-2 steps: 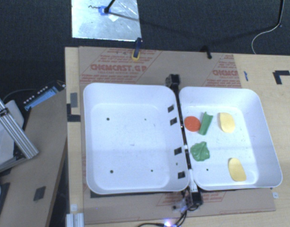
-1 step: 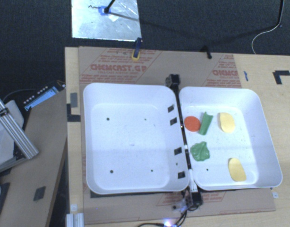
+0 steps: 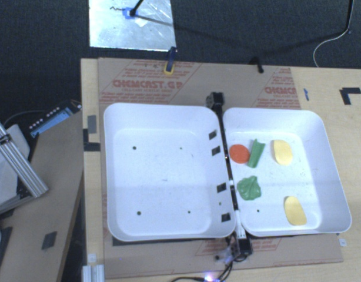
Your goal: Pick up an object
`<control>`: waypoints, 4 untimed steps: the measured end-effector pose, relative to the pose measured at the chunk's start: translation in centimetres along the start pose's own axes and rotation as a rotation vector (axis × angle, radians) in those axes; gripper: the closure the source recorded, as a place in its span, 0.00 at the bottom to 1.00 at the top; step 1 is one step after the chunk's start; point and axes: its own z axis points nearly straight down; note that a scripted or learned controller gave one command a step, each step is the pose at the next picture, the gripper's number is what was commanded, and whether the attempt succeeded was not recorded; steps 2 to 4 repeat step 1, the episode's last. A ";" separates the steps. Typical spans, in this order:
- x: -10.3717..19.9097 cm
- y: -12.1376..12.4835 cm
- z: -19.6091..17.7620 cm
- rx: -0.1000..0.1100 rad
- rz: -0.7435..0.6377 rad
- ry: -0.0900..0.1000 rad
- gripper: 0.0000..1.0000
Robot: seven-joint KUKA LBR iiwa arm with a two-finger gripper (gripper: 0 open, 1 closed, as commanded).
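The right bin (image 3: 321,134) holds several small objects. An orange disc (image 3: 239,153) lies near its left wall, touching a green stick-shaped piece (image 3: 256,153) just to its right. A pale yellow oval (image 3: 281,152) rests further right. Lower down sit a crumpled green leafy piece (image 3: 248,188) and a yellow oval (image 3: 295,210) near the front wall.
The left bin (image 3: 119,119) sits beside the right one, joined along a black clipped seam (image 3: 226,169). Both rest on a cardboard sheet (image 3: 145,78). A metal frame (image 3: 16,163) stands at the far left, and a shiny plate (image 3: 130,16) lies behind the bench.
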 end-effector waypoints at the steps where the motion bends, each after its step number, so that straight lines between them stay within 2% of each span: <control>1: 0.9 0.0 0.0 0.001 -0.002 0.001 1.00; 4: 0.9 0.0 0.0 0.001 -0.002 0.001 1.00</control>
